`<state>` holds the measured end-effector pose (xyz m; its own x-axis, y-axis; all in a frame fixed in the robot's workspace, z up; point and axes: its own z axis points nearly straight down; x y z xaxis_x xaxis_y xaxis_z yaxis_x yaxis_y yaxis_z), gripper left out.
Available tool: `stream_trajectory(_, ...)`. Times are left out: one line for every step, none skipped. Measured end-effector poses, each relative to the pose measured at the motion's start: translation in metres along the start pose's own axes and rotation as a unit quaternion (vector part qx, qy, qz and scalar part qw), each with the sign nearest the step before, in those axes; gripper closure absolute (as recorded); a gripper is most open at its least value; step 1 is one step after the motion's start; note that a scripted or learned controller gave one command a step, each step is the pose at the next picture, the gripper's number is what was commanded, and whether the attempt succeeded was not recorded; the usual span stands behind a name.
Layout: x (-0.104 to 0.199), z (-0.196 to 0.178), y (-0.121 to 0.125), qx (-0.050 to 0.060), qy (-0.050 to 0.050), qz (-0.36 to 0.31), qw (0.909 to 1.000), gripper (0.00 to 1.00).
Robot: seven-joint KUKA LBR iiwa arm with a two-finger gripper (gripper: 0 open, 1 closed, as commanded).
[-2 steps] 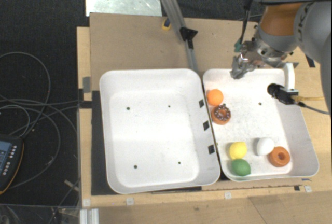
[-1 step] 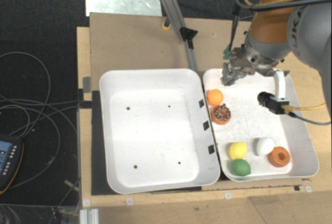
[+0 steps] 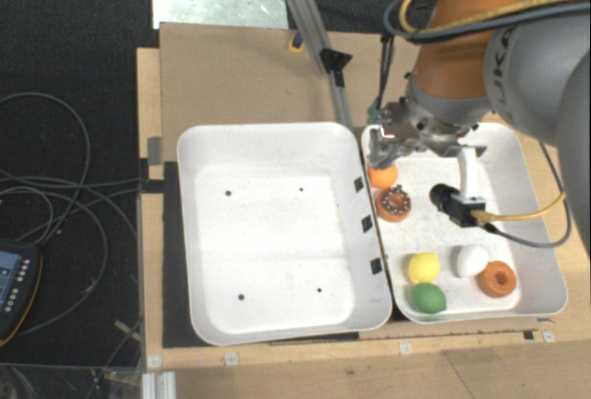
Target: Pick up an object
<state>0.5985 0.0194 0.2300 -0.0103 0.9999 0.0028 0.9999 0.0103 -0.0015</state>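
The right bin (image 3: pixel 534 203) holds several small toys. An orange ball (image 3: pixel 383 175) lies at its far left corner, by the wall between the bins. My gripper (image 3: pixel 381 146) hangs straight over that ball, its tip at the ball's top edge; the wrist hides how it meets the ball. Just in front of the ball is a brown sprinkled donut (image 3: pixel 395 202). Nearer the front lie a yellow ball (image 3: pixel 424 267), a green ball (image 3: pixel 428 298), a white ball (image 3: pixel 471 259) and an orange ring (image 3: pixel 499 279).
The left bin (image 3: pixel 268 134) sits beside the right one on a brown board. A black plug with a yellow cable (image 3: pixel 457 205) hangs from the arm over the right bin's middle. A grey tripod leg (image 3: pixel 309 9) slants down toward the bins' far edge.
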Motion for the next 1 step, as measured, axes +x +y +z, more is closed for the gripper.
stream_trajectory(0.029, -0.0029, -0.0308, 0.0, -0.001, 0.001, 1.0, 1.0)
